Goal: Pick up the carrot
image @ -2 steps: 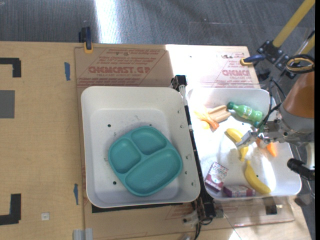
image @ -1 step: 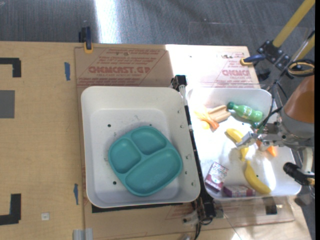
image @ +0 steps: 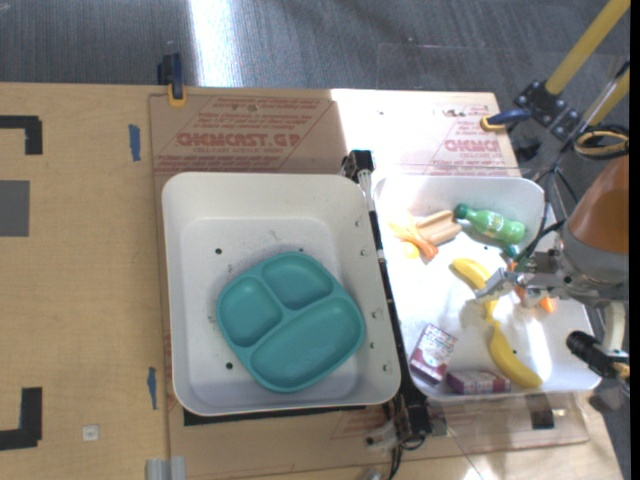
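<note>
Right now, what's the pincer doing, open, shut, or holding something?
Pincer: low in the right bin, by an orange piece, maybe the carrot; open, shut or holding cannot be told.

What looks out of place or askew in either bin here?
Nothing is spilled or damaged. The teal plate lies skewed in the left bin; the right bin holds loosely jumbled items, including a green bottle on its side.

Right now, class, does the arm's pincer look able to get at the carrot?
Probably yes. The pincer is down inside the right bin, and the small orange piece that seems to be the carrot lies right beside it with nothing between them.
</note>
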